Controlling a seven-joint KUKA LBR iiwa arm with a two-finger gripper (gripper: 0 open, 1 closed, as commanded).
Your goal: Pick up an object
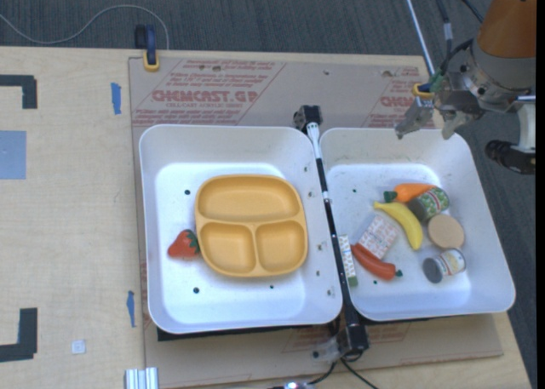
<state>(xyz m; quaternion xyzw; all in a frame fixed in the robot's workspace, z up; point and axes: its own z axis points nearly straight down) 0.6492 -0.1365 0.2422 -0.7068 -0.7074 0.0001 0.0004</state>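
Note:
The right bin (477,294) holds a yellow banana (404,220), an orange carrot (412,191), a green-labelled can (429,203), a red chilli (375,261), a patterned white packet (378,235), a tan round disc (445,231) and a small jar on its side (444,266). My gripper (433,122) hangs above the bin's far rim, well clear of these objects. Its fingers are spread, with nothing between them.
The left bin (162,294) carries a yellow three-compartment tray (251,224) with a red strawberry (182,245) by its left side. A black clamp (307,117) sits at the far end of the divider between the bins. Cardboard lies under both bins.

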